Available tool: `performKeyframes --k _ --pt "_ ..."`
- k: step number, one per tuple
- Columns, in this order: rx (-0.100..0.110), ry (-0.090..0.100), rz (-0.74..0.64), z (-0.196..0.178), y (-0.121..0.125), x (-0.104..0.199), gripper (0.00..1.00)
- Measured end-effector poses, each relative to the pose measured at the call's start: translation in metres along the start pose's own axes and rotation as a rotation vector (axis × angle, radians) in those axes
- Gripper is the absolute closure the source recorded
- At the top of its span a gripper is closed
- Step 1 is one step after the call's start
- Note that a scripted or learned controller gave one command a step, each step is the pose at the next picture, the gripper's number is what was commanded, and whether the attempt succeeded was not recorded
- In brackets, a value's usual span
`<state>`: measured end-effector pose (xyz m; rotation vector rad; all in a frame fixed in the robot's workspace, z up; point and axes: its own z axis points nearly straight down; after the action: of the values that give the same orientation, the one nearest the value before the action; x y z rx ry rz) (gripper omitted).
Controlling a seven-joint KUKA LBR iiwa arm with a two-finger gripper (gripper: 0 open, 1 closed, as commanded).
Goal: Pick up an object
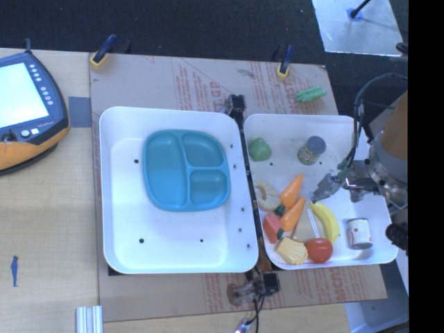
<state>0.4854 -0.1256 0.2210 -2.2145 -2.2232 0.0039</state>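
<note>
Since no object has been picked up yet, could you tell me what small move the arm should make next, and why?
Probably a short move down and left onto the banana. The gripper hovers just above it in the right bin, holding nothing, and the banana lies nearest, with some bare floor around it.

**Where things lie around the divided plate**

The divided plate (pixel 186 169) lies in the left bin (pixel 118 248). Right of it, in the right bin (pixel 333 123), lie two carrots (pixel 292 201), a banana (pixel 326 220), a tomato (pixel 319 250), two cans (pixel 311 150) and corn (pixel 292 250). Far left of the plate, a pendant (pixel 28 109) rests on my bench (pixel 48 220).
</note>
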Motion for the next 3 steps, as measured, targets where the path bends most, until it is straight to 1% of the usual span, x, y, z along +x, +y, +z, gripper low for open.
performKeyframes --k 1,2,3 --pt "-0.014 -0.006 0.001 0.115 0.008 -0.011 0.00" --pt "-0.008 -0.007 -0.005 0.107 0.007 -0.011 1.00" --pt "-0.002 0.000 -0.001 0.028 0.086 0.061 1.00"
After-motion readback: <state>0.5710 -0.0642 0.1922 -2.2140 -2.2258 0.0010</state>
